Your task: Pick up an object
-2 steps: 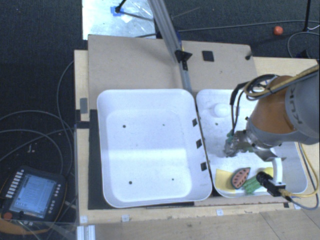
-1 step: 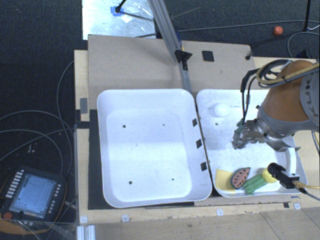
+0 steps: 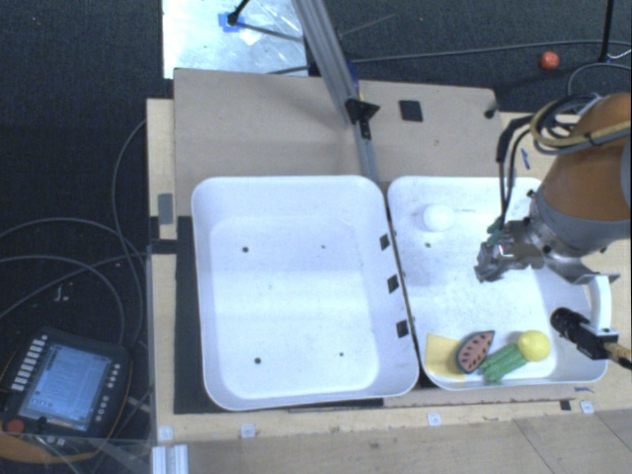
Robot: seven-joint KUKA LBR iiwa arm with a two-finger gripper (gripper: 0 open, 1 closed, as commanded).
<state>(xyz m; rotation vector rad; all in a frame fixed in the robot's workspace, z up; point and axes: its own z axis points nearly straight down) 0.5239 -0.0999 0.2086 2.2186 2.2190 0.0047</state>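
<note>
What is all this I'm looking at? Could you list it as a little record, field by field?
arm: grey with an orange band, reaching in from the right
tool: above the right bin's middle, nothing seen held in it
left shallow white bin: beside the right one
right shallow white bin: holds all the objects
small white ball: near the far edge
flat yellow piece: near corner
watermelon-slice toy: on the yellow piece
green toy: beside the slice
small yellow round toy: at the green toy's end
</note>
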